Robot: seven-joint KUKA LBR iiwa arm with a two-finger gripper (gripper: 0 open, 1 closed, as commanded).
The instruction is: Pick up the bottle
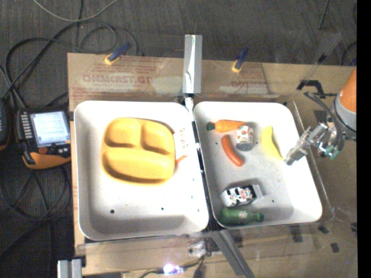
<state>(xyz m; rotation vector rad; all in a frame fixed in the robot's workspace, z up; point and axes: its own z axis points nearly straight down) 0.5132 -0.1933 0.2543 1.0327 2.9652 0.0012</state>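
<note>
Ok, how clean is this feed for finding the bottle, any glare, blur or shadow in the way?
In the camera view the green bottle lies dark against the front wall of the right bin but reads clearly; the tool at the right rim looks soft and a little smeared; the white bins are bright with mild glare, and a light spot flares at the bottom edge.

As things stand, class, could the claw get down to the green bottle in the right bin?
Probably yes: the green bottle lies on its side by the bin's near wall, nothing on top; the claw is over the same bin's right edge.
</note>
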